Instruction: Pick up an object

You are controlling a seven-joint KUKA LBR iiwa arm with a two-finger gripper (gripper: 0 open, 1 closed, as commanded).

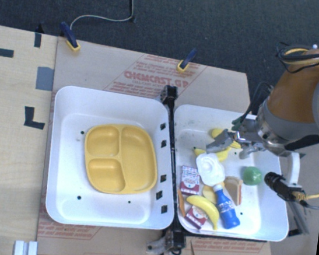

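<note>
The claw (232, 141) hangs with fingers spread wide over a yellow piece (224, 153) in the right bin (275, 228); it should descend straight, then close.

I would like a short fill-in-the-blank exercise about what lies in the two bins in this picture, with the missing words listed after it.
1. The yellow divided plate lies in the ____ bin.
2. The bottle in the right bin is white and ____.
3. The small round ball beside the bottle is ____.
4. The arm's hand hovers over the ____ bin.

Missing words: left; blue; green; right
</note>
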